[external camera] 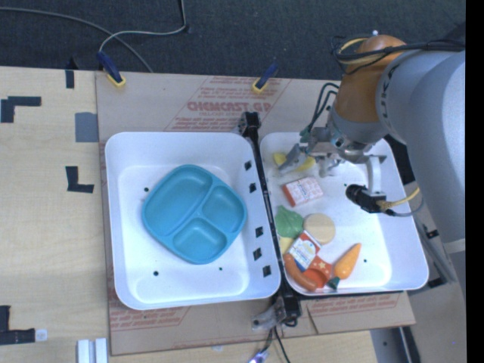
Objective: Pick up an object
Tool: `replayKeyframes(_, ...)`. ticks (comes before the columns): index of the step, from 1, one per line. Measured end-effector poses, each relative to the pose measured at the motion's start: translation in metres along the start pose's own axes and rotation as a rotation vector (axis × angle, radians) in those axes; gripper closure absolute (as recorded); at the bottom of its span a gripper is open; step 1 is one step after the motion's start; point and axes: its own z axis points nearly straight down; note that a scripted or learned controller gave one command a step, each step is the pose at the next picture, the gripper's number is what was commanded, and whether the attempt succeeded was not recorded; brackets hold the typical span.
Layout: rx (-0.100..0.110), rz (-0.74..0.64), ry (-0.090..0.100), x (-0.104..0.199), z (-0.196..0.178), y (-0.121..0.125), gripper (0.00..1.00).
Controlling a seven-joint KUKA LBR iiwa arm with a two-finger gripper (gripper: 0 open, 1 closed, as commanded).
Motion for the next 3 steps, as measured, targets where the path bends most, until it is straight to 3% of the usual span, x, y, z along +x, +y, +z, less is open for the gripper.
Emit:
replayKeyframes(1,-0.019,-0.002,-0.002,-0.002,0.036,-0.035,0.00)
replayKeyframes(2,-0.014,-0.001,-0.001,0.000,0.038,0.016,0.00)
replayKeyframes(3,-0.010,-0.003,0.000,-0.004,0.042,0.030,0.00)
